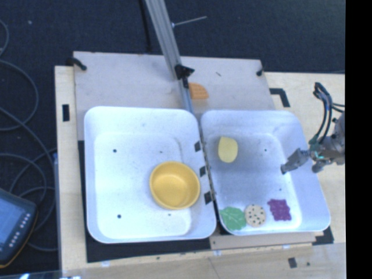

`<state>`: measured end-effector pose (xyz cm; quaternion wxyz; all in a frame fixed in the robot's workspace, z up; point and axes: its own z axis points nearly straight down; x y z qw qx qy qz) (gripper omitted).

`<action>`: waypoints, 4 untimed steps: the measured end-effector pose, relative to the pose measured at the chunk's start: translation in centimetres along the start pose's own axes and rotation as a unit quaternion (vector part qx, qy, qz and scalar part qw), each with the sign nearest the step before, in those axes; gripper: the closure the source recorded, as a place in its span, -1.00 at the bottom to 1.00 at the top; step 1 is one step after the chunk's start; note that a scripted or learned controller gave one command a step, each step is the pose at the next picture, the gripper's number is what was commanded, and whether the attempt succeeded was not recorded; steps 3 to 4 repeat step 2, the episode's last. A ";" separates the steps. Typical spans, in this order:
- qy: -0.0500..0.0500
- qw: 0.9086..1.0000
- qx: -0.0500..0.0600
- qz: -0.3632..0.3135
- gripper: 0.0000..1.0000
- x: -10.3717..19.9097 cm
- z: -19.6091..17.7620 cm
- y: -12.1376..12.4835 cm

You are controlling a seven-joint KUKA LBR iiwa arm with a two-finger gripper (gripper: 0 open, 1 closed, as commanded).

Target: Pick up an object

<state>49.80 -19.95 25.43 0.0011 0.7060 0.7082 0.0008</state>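
My gripper (303, 164) hangs over the right rim of the right bin (264, 121), open, with nothing between its fingers. In that bin a pale yellow rounded piece (228, 149) lies near the left wall, well left of the gripper. Along the bin's front edge sit a green piece (233, 217), a round speckled cookie (254, 215) and a purple piece (279, 209), all below and left of the gripper. A yellow bowl (174, 185) stands upright in the left bin (116, 127), near its right side.
A slanted metal rail (165, 34) runs from the top of the view down to the gap between the bins. A small orange object (198, 92) lies on the bench behind the bins. Cables (321, 106) hang above the gripper at the right.
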 end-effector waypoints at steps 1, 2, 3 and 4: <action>0.000 1.000 0.000 0.001 -1.00 0.0 0.0 0.0; 0.000 1.000 0.003 0.002 -1.00 -1.1 5.6 -0.4; 0.000 1.000 0.003 0.002 -1.00 -1.1 5.6 -0.4; 0.000 1.000 0.003 0.002 -1.00 -1.1 5.6 -0.4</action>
